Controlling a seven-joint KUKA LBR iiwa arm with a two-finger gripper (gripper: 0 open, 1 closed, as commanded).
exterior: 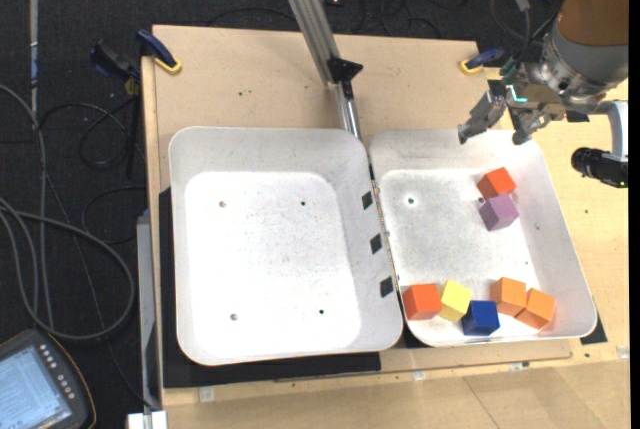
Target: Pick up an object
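My gripper (500, 127) hangs over the far edge of the right bin (440, 217), fingers spread open with nothing between them. Just below it in the bin lie an orange cube (496, 183) and a purple cube (498, 211), touching each other. Along the bin's near edge sit an orange-red cube (422, 300), a yellow cube (455, 300), a blue cube (481, 317) and two more orange cubes (510, 294) (538, 307).
The left bin (265, 237) stands beside the right one, with black clips at the seam between them. A slanted metal pole (310, 12) crosses the bench's far side. Yellow-tipped clamps (160, 52) sit at the bench's far corners.
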